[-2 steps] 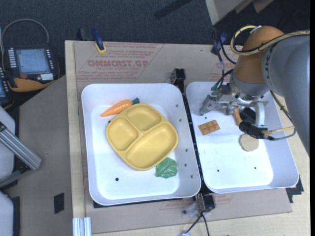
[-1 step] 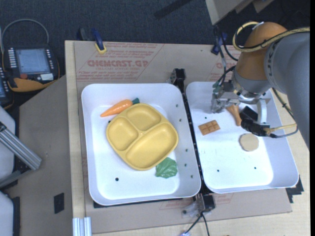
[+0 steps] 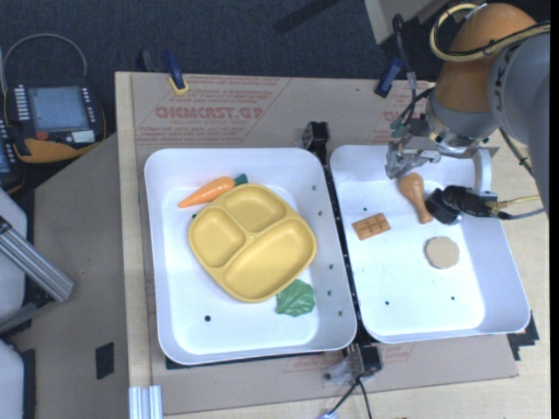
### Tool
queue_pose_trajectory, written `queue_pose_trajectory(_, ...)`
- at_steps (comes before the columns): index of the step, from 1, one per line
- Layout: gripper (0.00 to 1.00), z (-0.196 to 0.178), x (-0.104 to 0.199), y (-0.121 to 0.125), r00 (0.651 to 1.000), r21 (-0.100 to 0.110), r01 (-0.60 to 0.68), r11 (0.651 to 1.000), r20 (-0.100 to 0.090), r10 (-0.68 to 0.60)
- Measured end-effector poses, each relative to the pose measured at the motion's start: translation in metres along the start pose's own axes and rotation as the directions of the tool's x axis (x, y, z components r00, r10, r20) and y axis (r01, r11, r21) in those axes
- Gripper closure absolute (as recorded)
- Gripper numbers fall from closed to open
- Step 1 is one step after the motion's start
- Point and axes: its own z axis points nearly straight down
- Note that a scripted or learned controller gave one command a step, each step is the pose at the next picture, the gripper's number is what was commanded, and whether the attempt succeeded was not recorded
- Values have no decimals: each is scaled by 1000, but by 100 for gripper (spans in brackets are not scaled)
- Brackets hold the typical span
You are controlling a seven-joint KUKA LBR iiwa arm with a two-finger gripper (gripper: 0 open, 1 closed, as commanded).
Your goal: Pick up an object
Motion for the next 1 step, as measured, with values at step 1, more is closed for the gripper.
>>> queue_pose_trajectory(1,100,-44,1,6,1000,1,0,1000,0,0)
